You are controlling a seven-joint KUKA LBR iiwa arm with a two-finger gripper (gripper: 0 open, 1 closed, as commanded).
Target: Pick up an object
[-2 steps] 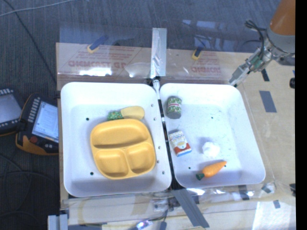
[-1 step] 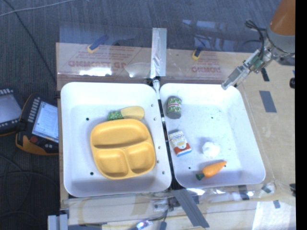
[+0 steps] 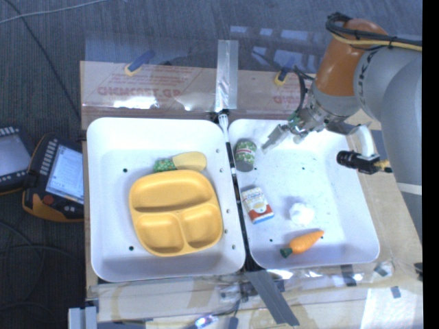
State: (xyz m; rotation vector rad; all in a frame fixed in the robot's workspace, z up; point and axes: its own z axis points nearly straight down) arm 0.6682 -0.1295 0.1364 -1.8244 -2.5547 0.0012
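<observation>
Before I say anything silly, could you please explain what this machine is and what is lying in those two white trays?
It is one robot arm, grey with an orange band, reaching in from the right. A fixed camera looks down at a slant. Its gripper hangs over the right bin, near a small can. That bin also holds a small carton, a white lump and a toy carrot. The left bin holds a yellow divided plate and a toy corn cob. Nothing is between the fingers.
</observation>
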